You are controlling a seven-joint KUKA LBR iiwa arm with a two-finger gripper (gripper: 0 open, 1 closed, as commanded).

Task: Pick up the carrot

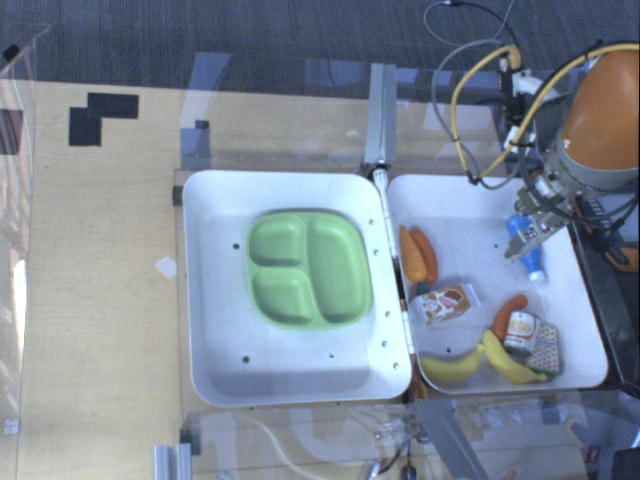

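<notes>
The carrot (418, 255) lies at the left edge of the right bin (470, 193), right of frame centre, beside the divider. The gripper (527, 236) hangs over that bin's upper right; whether it is spread or pressed together cannot be told.

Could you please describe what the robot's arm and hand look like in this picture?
The arm enters at the upper right as a large rounded orange section above a grey metallic wrist. Yellow and black cables loop off it to the left, past a small white connector block. Below the wrist the hand is a compact grey metal assembly with a blue tip at its lower end.
</notes>
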